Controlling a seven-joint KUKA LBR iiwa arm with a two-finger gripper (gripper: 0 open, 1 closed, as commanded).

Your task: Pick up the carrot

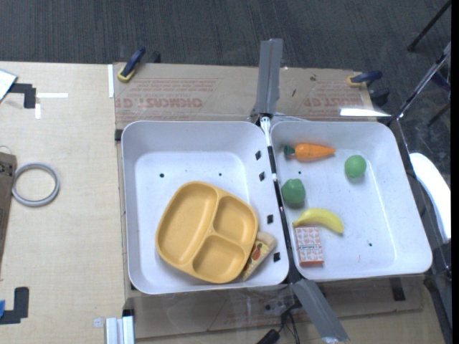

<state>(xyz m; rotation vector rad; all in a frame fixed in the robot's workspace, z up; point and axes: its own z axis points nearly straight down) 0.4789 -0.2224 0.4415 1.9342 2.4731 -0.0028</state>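
The carrot point(311, 151), orange with a green stem end pointing left, lies flat near the back left corner of the right bin point(401, 256). It rests on the bin floor, apart from the other items there.
In the right bin also lie a light green ball point(355, 166), a dark green round item point(293, 192), a banana point(320, 221) and a small orange-and-white box point(309, 247). The left bin point(136, 192) holds a yellow divided plate point(207, 231) with a pizza slice point(261, 252) at its edge. A tape roll point(33, 184) lies on the bench.
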